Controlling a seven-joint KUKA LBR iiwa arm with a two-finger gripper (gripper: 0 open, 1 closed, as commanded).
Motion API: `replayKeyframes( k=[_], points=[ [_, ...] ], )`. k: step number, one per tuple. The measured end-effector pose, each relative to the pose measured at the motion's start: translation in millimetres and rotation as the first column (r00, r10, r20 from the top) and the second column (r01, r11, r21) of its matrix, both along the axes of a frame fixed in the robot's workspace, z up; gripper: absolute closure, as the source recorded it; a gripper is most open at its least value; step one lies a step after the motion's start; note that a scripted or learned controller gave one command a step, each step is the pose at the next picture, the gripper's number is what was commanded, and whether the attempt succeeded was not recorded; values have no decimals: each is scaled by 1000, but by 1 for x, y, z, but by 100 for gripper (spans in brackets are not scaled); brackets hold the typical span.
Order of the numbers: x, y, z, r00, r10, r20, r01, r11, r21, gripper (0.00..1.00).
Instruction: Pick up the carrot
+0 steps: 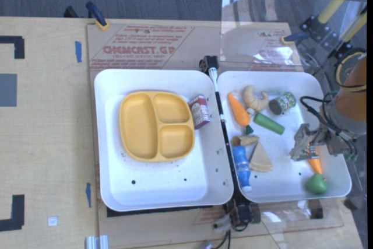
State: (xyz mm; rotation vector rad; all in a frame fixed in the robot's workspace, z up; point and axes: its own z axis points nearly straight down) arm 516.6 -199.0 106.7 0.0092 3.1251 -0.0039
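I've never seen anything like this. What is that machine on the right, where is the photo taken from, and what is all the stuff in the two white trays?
The picture comes from one fixed camera above the bench, looking down at a slant. The machine at the right is a robot arm; its grasping tool hangs low over the right bin. Its job is to pick up a carrot. One carrot lies near that bin's left side. A second orange piece sits right by the tool, but I cannot tell whether the tool grips it. The same bin also holds a green apple, a blue bottle, a green stick, a can and some other toy food. The left bin holds a yellow divided plate with a small can beside it.
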Motion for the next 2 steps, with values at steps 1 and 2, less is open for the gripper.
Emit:
replayKeyframes(
  k=[1,2],
  points=[
    [0,0,-1,1000,0,-1,0,1000,1,0],
    [3,1,11,1000,2,9,-2,1000,-2,100]
  ],
)
